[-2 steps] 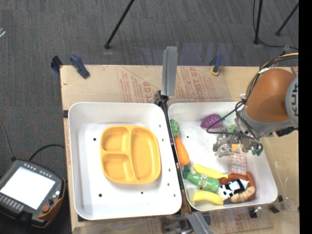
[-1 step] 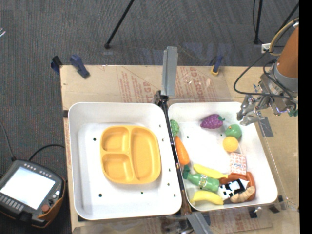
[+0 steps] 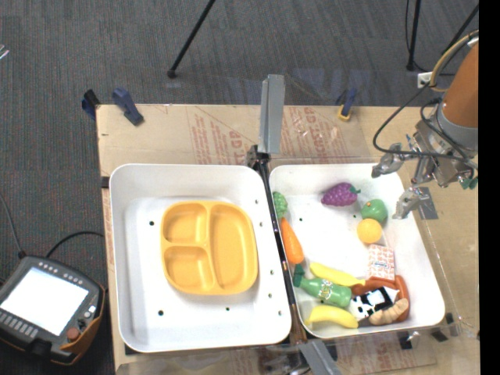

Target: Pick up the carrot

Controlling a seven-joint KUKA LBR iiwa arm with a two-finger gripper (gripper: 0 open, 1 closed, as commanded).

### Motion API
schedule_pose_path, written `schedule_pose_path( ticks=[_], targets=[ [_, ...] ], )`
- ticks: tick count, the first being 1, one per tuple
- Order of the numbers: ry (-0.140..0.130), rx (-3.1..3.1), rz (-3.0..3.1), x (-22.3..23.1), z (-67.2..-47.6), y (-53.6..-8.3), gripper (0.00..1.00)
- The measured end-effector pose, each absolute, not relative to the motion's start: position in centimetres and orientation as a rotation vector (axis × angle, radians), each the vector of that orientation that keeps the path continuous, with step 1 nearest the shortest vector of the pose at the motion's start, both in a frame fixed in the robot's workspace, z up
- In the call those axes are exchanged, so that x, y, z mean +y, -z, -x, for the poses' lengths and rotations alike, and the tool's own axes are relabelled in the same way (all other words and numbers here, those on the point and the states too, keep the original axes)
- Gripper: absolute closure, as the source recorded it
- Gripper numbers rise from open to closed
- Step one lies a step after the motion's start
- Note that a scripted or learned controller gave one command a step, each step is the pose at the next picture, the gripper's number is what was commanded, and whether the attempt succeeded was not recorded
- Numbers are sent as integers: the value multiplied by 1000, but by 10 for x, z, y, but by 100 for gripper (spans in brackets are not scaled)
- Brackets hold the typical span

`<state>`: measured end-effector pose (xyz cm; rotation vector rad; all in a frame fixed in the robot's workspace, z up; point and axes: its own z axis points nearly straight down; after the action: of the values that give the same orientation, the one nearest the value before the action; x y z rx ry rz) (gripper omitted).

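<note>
Dark grey carpet is running around a plywood-topped table, with tripod legs standing behind it and a teach pendant lying on the floor at lower left. Two white bins are sitting side by side on the table: the left bin is carrying a yellow divided plate, and the right bin is crowded with toy food. The arm is reaching in from the right, its gripper hanging over the right bin's far right rim; whether the jaws are spread or pressed together I cannot tell from this angle, and nothing is showing between them. The carrot is lying along the right bin's left wall, orange body pointing toward the front, green top toward the back, just beside a small green cluster and near a green bottle-shaped toy. Two bananas are resting toward the front, a purple grape bunch toward the back, a green pepper-like toy and a yellow ball under the gripper's side. Judging the step: approach not yet begun, carrot untouched. The next move is calling for a traverse across the bin to its left wall, jaws turned across the carrot's narrow width, then a descent; the wall and the crowding neighbours are leaving little clearance.
</note>
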<state>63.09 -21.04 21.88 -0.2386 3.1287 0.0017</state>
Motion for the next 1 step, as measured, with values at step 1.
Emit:
schedule_pose_path(
  ticks=[1],
  targets=[
    [-5,3146,24,-195,-617,-85,0]
  ],
)
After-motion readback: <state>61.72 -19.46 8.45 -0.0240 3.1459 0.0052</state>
